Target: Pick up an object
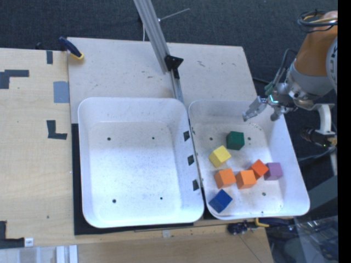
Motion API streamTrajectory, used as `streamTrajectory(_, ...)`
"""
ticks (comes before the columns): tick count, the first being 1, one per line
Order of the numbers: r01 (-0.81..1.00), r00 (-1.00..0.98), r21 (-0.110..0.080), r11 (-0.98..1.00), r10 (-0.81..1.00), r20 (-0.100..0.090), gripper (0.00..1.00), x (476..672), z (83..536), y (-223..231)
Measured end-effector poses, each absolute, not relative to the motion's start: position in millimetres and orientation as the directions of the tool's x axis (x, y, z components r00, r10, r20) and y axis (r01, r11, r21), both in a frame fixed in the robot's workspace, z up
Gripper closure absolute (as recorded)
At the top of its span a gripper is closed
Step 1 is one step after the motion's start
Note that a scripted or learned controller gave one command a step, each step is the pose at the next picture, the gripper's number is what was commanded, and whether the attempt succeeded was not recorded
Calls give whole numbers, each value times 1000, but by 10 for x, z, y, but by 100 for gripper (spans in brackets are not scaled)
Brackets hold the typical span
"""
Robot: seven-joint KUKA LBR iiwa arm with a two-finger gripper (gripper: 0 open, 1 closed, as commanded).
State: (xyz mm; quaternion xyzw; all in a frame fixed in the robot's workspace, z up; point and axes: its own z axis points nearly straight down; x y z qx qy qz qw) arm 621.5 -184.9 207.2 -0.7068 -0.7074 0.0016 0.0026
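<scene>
Two white bins sit side by side on the desk [137, 70]: the left bin [88, 119] and the right bin [293, 179].

The right bin carries seven cubes. One green cube [235, 140] lies nearest the far wall. One yellow cube [220, 156] lies just beside it, nearer the camera and toward the divider. Three orange cubes follow: one [225, 177] in the middle of the bin, a second [246, 178] touching its right side, a third [259, 169] just beyond that, turned corner-on. One purple cube [273, 171] touches that third orange cube on its right. One blue cube [220, 200] lies near the front wall, apart from the rest.

Being cubes, none has a long axis. The green, yellow, blue and third orange cubes sit rotated against the bin walls; the two middle orange cubes sit roughly square to them.

The pincer [263, 108] hangs over the far right corner of the right bin, well apart from the cubes, its fingers slanting down toward the left. Nothing sits between the fingers; how far they stand open I cannot tell.

A grey rail [153, 29] runs slantwise down to the gap between the bins.
</scene>
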Motion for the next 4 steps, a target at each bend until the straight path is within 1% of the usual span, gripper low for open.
streamTrajectory(1, 1000, -2, -2, 2, 1000, -1, 0, 6225, 2103, -1852)
streamTrajectory(2, 1000, -2, -5, 2, 1000, -1, 0, 6214, 1665, -1814)
streamTrajectory(3, 1000, -1, 11, 1, 1000, 4, 0, 6303, 1128, -1820)
streamTrajectory(4, 1000, -2, -2, 2, 1000, 0, 0, 6302, 910, -1810)
